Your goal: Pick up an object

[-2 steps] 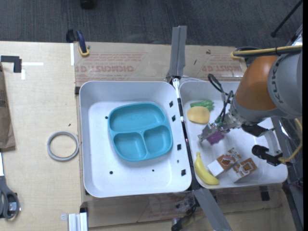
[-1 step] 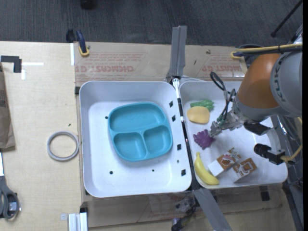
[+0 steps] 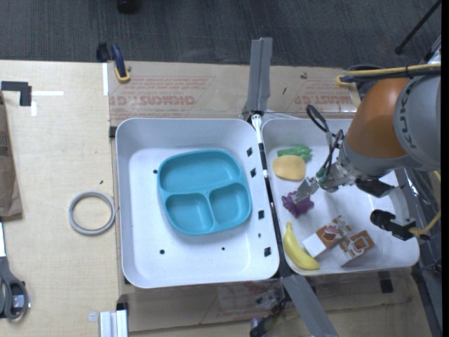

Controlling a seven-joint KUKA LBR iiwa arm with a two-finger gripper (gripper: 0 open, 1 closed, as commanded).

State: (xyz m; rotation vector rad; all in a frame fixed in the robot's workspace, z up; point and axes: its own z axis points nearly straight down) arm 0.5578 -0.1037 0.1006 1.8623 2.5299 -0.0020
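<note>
Dark grey carpet floor (image 3: 210,12) lies beyond the pale wooden desk (image 3: 56,160). A cardboard sheet (image 3: 182,93) covers the desk's far part, and a tape ring (image 3: 92,212) rests on the left.

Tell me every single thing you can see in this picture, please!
left bin: 1, white, middle of bench
divided tray: 1, light blue, inside left bin
right bin: 1, white, beside the left bin
yellow lemon-like toy: 1, yellow, upper right bin
green toy: 1, green, just above the yellow one
purple toy: 1, purple, right bin, at the gripper's tip
banana: 1, yellow, lower edge of right bin
small box: 1, white and brown, beside the banana
tape ring: 1, grey, on the bench left of the bins
scissors: 1, grey, bench's lower left edge
arm: 1, grey with orange band, over right bin
gripper: 1, grey, beside the purple toy
</note>
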